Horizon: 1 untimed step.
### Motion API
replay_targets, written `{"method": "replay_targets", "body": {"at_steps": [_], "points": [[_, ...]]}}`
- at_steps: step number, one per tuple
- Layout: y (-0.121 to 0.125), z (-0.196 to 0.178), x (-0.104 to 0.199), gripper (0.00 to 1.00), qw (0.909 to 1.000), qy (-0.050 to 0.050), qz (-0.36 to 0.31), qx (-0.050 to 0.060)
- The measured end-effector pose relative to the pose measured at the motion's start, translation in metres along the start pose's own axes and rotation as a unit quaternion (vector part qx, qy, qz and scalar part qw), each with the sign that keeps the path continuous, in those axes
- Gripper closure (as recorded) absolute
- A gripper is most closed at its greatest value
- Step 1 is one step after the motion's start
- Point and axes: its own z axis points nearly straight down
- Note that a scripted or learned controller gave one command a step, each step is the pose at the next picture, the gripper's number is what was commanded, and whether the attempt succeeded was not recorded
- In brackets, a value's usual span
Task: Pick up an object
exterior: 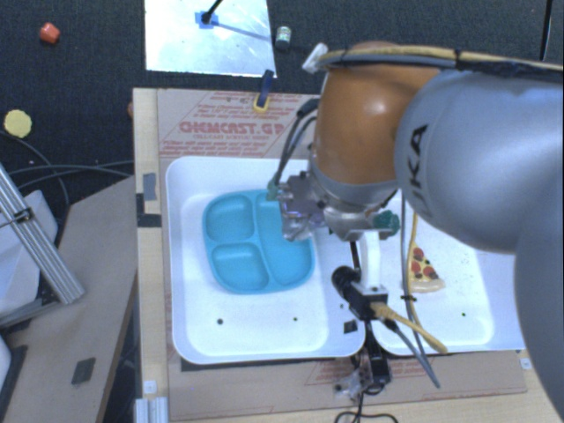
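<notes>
Blue divided tray [251, 252], with three compartments visible, is seen lying flat in the left white bin [198, 329], toward that bin's upper right part. Its right edge is overlapped by the gripper [298, 217], which is positioned over the tray's upper right corner; whether the tray is touched cannot be told. The fingers are hidden beneath the wrist hardware, so it cannot be told whether the jaws are apart or together, and nothing is seen between them. Above the gripper, the orange band [366, 117] and the grey arm [480, 157] are shown entering from the right and covering much of the right white bin [467, 324]. In that bin, a pizza-slice toy [425, 270] is seen lying just beside the arm's lower edge, well apart from the tray.
</notes>
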Motion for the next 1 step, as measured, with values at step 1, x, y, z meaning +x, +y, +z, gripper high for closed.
{"method": "replay_targets", "body": {"at_steps": [1], "points": [[-0.0087,-0.1232,0.0155,1.0,1.0,0.002,0.0,-0.006]]}}
